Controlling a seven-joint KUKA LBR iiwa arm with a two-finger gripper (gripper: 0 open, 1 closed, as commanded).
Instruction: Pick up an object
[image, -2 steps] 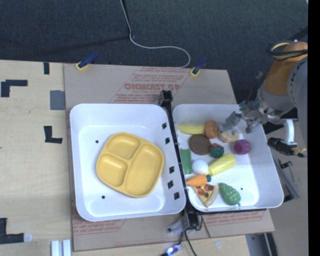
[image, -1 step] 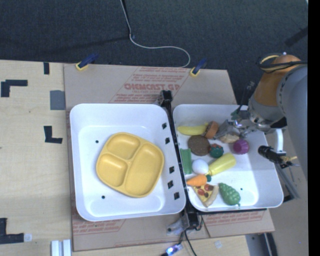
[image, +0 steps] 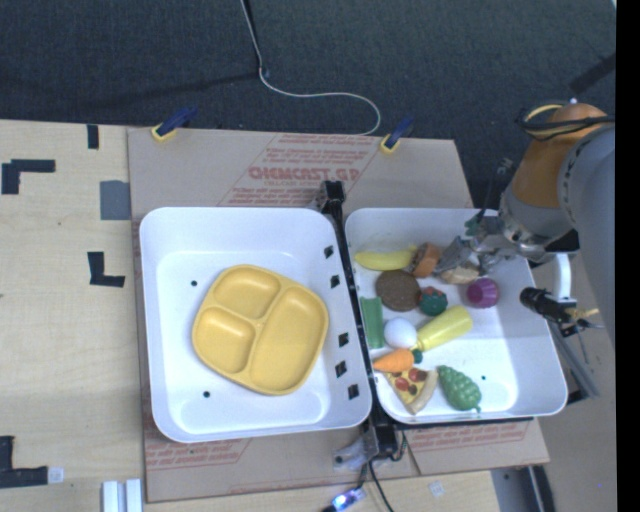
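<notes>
The right bin (image: 535, 375) holds several toy foods: a yellow banana (image: 385, 260), a brown round patty (image: 398, 291), a purple fruit (image: 483, 292), a yellow cob (image: 443, 327), a white egg (image: 400, 332), a carrot (image: 395, 361), a pizza slice (image: 413, 385) and a green bunch (image: 458, 388). My gripper (image: 468, 256) is low over the bin's far part, reaching in from the right. Its tip is beside a small orange piece (image: 427, 260) and over a tan piece (image: 462, 273). I see nothing clearly lifted.
In the left bin (image: 170, 250) lies a yellow divided plate (image: 262, 328). A green strip (image: 372, 322) lies along the right bin's left wall. A small teal and red item (image: 433, 300) sits mid-bin. A white cable (image: 300, 92) runs behind the bins.
</notes>
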